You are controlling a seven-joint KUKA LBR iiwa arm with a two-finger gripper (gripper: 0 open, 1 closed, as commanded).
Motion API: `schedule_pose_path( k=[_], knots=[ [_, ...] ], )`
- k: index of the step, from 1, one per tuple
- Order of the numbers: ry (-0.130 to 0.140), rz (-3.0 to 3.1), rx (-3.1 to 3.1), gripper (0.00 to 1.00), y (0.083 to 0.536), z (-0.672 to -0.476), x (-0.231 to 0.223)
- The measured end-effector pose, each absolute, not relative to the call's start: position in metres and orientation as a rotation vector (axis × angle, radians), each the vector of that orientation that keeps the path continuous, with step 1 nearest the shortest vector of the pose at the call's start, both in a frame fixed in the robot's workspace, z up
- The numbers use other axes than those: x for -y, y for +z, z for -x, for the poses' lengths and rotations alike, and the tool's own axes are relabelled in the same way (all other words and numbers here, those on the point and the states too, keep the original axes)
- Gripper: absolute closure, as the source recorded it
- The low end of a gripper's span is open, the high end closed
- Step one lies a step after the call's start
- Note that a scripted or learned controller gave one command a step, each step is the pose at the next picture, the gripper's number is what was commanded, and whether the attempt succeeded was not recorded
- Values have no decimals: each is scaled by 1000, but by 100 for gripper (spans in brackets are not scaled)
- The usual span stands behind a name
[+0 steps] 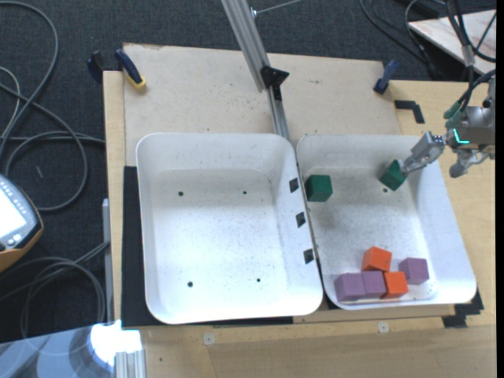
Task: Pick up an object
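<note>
My gripper (435,166) hangs over the right rim of the right bin (441,211), open, with nothing between its fingers. One finger (417,156) slants down to the left, and its tip touches a tilted dark green block (392,176) on the block's right side. The block lies outside the gap between the fingers. A second green block (318,187) sits flat near the bin's left wall. At the bin's front right, two orange blocks (378,259) and two purple blocks (359,284) lie clustered together.
The left bin (157,211) sits beside the right one, with a divider carrying black clips (301,219) between them. A metal rail (250,38) runs from the top down to the bins' joint. Blue clamps (129,68) hold the board's back corners.
</note>
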State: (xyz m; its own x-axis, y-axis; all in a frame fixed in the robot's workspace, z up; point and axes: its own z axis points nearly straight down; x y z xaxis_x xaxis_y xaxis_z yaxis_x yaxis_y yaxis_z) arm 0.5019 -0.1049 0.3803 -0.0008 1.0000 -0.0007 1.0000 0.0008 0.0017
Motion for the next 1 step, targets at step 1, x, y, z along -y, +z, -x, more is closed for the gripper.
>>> schedule_pose_path(
  k=[1],
  knots=[
    [1, -2219, -2221, 0, 380, -502, 105]
  ],
)
